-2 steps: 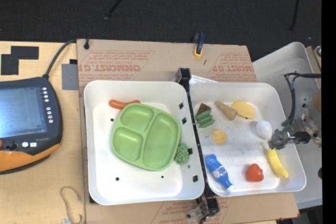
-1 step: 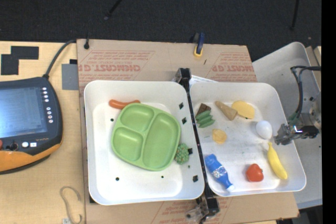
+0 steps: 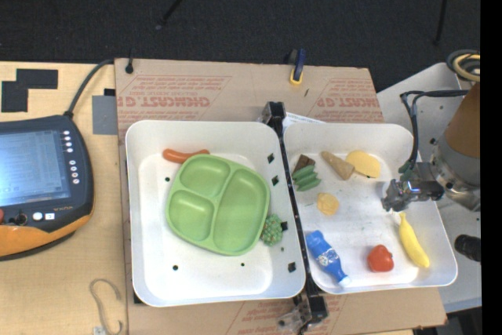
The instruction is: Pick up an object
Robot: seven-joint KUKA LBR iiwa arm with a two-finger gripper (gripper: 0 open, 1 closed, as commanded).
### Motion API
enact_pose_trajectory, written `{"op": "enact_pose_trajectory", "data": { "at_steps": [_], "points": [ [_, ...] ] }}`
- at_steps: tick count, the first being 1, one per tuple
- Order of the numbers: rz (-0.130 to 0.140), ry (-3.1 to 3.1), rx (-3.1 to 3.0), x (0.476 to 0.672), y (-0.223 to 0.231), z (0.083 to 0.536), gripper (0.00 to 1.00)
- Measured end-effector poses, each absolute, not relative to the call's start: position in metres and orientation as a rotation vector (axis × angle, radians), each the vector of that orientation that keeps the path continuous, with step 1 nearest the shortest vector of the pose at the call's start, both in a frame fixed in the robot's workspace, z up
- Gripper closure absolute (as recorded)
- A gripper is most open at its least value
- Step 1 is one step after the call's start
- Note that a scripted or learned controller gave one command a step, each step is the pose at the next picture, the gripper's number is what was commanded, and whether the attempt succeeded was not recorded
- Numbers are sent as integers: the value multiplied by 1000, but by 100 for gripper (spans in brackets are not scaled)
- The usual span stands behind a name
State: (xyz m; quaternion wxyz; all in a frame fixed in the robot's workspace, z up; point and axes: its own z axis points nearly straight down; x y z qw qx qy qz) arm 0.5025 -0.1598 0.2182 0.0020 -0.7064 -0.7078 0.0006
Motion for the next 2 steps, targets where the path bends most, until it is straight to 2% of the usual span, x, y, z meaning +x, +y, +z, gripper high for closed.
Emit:
{"op": "enact_pose_trajectory", "data": {
  "at_steps": [2],
  "points": [
    [0, -2224, -2216, 552, -60, 237, 100]
  ]
}}
